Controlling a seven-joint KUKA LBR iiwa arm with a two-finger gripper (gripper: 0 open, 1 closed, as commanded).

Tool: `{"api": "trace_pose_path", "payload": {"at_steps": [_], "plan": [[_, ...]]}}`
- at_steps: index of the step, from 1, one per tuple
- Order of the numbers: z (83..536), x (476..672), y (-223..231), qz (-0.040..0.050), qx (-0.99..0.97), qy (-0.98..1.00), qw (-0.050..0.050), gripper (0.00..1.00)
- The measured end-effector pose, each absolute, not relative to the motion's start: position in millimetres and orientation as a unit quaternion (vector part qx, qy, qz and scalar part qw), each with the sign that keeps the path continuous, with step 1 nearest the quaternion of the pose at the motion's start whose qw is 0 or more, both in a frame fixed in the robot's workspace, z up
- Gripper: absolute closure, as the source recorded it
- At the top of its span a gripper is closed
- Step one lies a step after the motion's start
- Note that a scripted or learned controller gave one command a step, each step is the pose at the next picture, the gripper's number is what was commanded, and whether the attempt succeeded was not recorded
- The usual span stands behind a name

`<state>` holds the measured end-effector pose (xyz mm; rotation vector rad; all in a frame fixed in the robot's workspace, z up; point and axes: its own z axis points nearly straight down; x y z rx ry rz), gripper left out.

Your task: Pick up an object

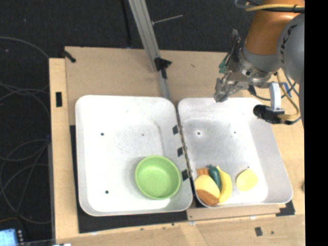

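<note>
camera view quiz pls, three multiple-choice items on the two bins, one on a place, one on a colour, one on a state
1. Where does the round green plastic bowl lie?
A. near corner of the left white bin
B. far corner of the right white bin
C. on the bench outside the bins

2. What colour is the small round object lying alone in the right bin, apart from the cluster of toy food pieces?
A. blue
B. yellow
C. black

3. How does the tool stand?
A. pressed down into the green bowl
B. lifting the yellow piece
C. at the right bin's far edge, with nothing seen between its fingers

Key:
1 A, the bowl sits in the left bin near the divider, at the near side.
2 B, it is plainly yellow.
3 C, the tool is far from every object.
</note>
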<state>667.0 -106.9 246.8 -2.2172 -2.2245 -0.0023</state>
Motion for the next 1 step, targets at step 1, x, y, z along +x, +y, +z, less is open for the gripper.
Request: {"api": "trace_pose_path", "payload": {"at_steps": [1], "plan": [[247.8, 668.4, -64.2, -0.0002, -0.705, -0.709, 0.001, 1.00]]}}
